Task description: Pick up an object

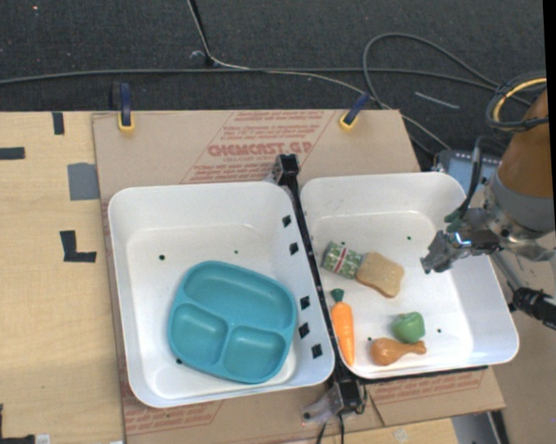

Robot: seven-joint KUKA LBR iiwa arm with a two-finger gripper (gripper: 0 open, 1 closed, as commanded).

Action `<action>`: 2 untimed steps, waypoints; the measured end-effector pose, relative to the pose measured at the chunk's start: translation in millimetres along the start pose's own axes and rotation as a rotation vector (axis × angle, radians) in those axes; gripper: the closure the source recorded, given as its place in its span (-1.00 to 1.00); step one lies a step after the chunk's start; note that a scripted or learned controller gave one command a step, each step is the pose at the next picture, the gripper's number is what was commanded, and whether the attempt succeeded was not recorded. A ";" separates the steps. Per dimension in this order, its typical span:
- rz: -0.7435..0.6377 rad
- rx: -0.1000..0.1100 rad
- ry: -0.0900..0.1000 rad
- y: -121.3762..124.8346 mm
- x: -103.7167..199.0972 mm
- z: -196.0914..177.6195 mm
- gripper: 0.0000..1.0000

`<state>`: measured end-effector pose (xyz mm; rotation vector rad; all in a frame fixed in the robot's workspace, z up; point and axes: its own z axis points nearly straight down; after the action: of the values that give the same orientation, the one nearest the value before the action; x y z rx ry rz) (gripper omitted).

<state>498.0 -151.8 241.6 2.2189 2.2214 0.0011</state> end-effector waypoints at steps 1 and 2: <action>-0.005 0.003 0.002 2.7 53.4 13.4 1.00; -0.006 0.002 0.002 10.8 106.4 5.1 1.00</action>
<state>508.7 -45.3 236.4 2.2145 2.2305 0.0008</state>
